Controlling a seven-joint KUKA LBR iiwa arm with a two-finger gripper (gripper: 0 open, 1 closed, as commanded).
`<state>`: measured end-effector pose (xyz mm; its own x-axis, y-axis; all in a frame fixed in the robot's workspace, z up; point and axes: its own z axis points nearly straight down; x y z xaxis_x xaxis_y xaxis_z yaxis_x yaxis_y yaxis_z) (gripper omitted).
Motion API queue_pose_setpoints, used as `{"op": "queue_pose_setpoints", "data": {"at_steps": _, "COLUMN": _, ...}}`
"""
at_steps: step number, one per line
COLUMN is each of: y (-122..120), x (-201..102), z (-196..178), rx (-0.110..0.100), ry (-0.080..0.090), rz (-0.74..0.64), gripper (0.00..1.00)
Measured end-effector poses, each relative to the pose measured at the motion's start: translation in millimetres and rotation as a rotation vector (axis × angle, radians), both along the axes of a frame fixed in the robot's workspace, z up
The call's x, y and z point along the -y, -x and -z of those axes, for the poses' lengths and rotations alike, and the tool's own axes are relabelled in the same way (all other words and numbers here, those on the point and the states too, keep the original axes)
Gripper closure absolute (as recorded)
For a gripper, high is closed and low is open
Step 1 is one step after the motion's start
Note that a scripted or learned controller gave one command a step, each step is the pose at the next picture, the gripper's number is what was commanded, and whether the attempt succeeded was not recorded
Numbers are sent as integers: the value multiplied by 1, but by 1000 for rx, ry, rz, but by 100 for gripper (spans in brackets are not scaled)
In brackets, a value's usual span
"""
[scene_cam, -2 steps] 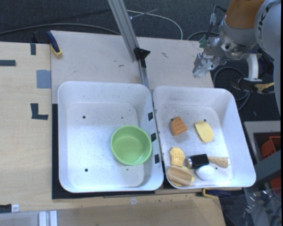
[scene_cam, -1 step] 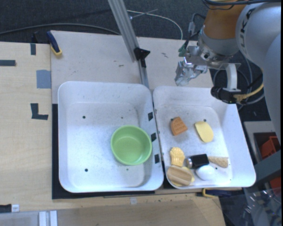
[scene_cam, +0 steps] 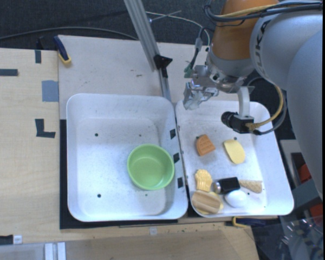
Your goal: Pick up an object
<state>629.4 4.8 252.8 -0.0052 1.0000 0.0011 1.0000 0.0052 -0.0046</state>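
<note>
Hanging over the upper left corner of the right bin, the claw sits at frame upper centre, w/ the grey arm and its orange band coming in from the upper right. Can't tell if the claw is released or clenched; nothing visible in its grip.

Right bin, approx layout: an orange wedge-shaped piece at its upper left, a pale yellow oval piece just right of that. Lower down, a yellow ridged piece, touching or nearly touching a tan bread-like piece below it. Next to these, a black block w/ a white rounded item right under it, and a small tan wedge to the right. All lie well below the claw, apart from it.

Left bin holds a green bowl, upright, at its lower right, near the divide btwn bins.

A grey metal pole slants from top centre down to the bins' shared edge. Surface at frame left is light wood w/ grey tape marks.
</note>
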Motion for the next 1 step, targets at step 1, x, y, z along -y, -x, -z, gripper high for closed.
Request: {"op": "queue_pose_setpoints", "data": {"at_steps": 1, "y": 26, "x": -49, "z": 18, "rx": -1, "ry": 0, "rz": -1, "gripper": 100}}
